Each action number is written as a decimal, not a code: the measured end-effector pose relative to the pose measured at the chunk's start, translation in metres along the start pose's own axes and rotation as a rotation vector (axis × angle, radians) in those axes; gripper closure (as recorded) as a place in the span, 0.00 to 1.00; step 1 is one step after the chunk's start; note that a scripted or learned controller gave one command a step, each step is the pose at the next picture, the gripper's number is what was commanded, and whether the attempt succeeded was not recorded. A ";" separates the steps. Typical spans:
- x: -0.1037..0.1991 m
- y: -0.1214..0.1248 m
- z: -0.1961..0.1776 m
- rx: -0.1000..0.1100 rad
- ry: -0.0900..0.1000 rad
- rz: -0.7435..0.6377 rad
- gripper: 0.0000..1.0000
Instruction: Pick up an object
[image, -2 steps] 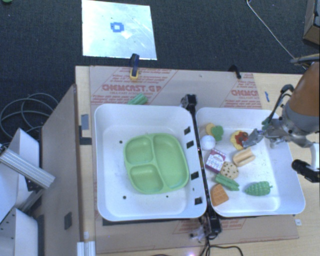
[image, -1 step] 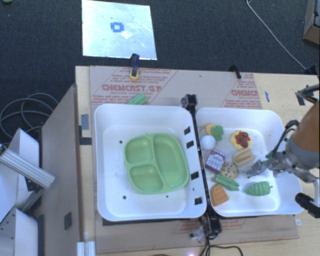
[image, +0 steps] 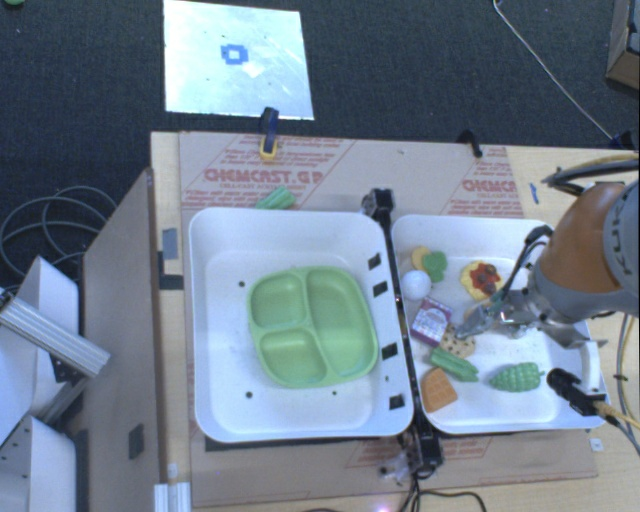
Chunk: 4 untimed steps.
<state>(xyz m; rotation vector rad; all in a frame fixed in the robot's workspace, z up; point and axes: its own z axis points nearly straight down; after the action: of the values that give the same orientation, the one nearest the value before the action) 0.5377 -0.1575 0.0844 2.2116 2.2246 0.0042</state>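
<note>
The right bin (image: 540, 228) holds several toy foods. A purple and white packet (image: 431, 321) lies near its left wall, with a tan cracker (image: 457, 346) and a dark green pickle (image: 455, 364) just below it. A bumpy green piece (image: 516, 377) lies toward the front and an orange wedge (image: 437, 389) at the front left. A yellow slice with red topping (image: 481, 278), a white ball (image: 415, 284) and a green and yellow piece (image: 430, 263) sit at the back. My gripper (image: 478, 321) hangs low over the bin's middle, just right of the packet and above the cracker.
A green divided plate (image: 310, 326) lies in the left bin (image: 220, 240). A black clamp bar (image: 395, 310) runs along the wall between the two bins. The grey and orange arm (image: 590, 260) covers the right bin's right side.
</note>
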 end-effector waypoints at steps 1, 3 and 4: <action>0.035 -0.053 -0.045 0.007 0.003 0.003 0.00; 0.022 -0.047 -0.200 -0.015 -0.003 0.001 0.00; -0.032 -0.052 -0.114 0.008 0.001 0.010 0.00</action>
<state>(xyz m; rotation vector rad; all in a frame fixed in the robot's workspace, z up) 0.4854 -0.1896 0.1978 2.2269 2.2184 -0.0045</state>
